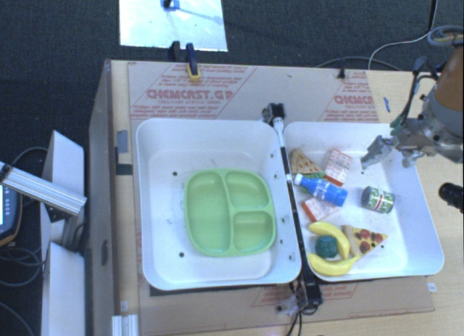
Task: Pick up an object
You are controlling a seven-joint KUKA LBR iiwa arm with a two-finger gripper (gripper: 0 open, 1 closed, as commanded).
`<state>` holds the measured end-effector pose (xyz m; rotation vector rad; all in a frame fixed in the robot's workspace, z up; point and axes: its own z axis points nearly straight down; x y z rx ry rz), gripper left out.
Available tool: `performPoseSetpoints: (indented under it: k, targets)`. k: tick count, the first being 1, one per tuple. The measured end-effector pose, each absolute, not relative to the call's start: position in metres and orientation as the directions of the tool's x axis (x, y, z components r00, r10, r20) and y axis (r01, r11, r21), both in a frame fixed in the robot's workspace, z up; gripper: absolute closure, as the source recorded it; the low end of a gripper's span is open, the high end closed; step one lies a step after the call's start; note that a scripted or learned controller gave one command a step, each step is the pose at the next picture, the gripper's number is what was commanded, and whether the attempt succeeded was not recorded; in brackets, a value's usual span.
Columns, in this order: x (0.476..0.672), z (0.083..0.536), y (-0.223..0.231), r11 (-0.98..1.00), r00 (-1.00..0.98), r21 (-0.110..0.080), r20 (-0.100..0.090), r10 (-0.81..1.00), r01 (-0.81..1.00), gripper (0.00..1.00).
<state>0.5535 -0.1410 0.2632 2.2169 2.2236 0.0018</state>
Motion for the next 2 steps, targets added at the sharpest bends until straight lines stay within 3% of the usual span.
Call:
performPoseSetpoints:
  k: [1,2]
  targets:
    - [0.601,0.164,-0.089,0.004,-0.004,-0.001,0.001,1.000,1.000,0.00]
    - [0.600,0.094,-0.084,0.001,-0.001,0.005,0.000,1.000,1.000,0.00]
